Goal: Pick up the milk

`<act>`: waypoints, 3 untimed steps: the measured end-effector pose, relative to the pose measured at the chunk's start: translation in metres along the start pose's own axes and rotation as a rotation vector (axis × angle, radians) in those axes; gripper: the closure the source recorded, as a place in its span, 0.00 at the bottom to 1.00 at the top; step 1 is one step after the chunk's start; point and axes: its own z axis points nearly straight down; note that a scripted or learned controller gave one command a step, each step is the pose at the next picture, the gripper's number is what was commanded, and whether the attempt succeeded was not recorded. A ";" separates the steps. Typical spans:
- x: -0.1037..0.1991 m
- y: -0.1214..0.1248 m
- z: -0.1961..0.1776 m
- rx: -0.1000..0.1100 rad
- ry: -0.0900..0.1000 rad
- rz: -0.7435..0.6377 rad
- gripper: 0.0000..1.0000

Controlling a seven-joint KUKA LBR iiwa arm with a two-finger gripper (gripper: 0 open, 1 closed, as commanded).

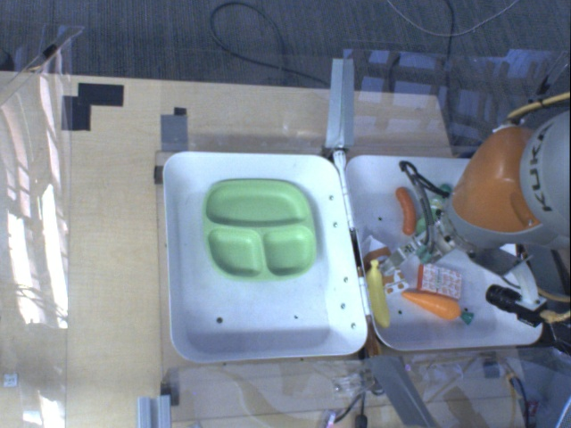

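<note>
Near the right white bin's [500, 335] front edge lie an orange carrot [432, 304] and yellow banana [378, 295]. Behind them, the small red-and-white milk carton [440, 280] sits beside the gripper [417, 250], whose grip state cannot be told. Farther back lies a partly hidden red sausage [408, 210].

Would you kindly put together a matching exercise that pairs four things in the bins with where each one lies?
Things:
1. green tray
2. banana
3. carrot
4. sausage

Places:
A. along the left wall of the right bin
B. near the front of the right bin, just below the milk carton
C. in the left bin
D. toward the back of the right bin

Pairs: 1-C, 2-A, 3-B, 4-D
</note>
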 end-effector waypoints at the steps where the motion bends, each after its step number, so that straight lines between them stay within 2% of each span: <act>1: 0.010 -0.015 -0.002 -0.009 -0.007 -0.004 0.00; 2: 0.009 -0.016 -0.002 -0.007 -0.004 0.023 0.00; 3: 0.009 -0.015 -0.002 -0.007 -0.005 -0.011 0.00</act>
